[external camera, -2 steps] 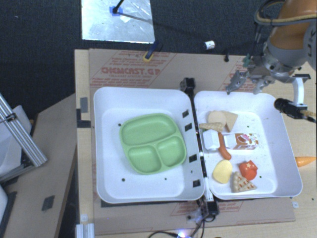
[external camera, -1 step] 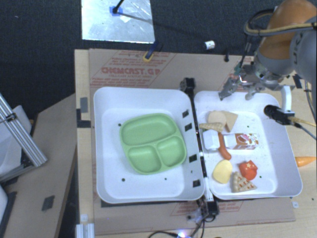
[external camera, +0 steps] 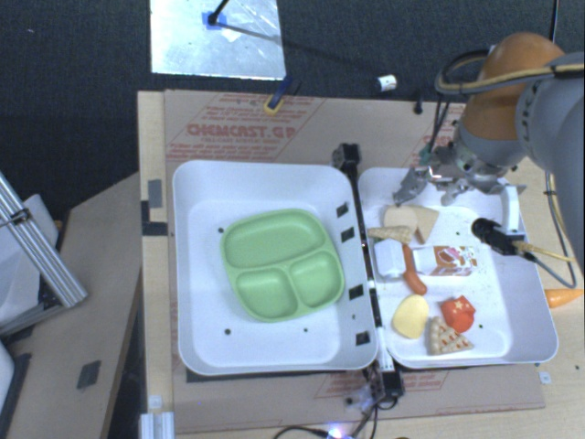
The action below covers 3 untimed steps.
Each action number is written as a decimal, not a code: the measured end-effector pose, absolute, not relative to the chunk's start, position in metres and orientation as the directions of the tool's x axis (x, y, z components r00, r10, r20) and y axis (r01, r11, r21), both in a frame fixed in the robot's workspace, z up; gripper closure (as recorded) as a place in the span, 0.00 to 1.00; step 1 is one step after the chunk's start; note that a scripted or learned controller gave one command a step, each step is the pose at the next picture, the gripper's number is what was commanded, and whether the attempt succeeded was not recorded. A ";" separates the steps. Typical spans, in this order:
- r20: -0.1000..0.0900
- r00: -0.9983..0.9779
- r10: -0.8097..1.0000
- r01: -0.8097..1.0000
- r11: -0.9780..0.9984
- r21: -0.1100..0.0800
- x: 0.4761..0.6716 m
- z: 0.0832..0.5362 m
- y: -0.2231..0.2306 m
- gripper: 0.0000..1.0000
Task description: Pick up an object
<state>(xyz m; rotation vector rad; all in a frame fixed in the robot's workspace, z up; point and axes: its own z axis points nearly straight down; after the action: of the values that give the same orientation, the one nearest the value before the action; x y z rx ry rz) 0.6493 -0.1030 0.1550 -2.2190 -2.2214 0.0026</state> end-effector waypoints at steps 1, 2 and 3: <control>0.000 0.000 1.000 1.000 0.000 -0.002 0.645 0.107 -0.112 0.00; -0.006 -0.001 1.000 1.000 0.001 0.011 0.649 0.092 -0.114 0.00; -0.010 0.000 1.000 1.000 0.000 0.024 0.653 0.108 -0.116 1.00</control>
<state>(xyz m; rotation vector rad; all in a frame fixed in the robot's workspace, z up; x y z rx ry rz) 0.6526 -0.1160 0.1079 -2.2390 -2.2383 -0.0159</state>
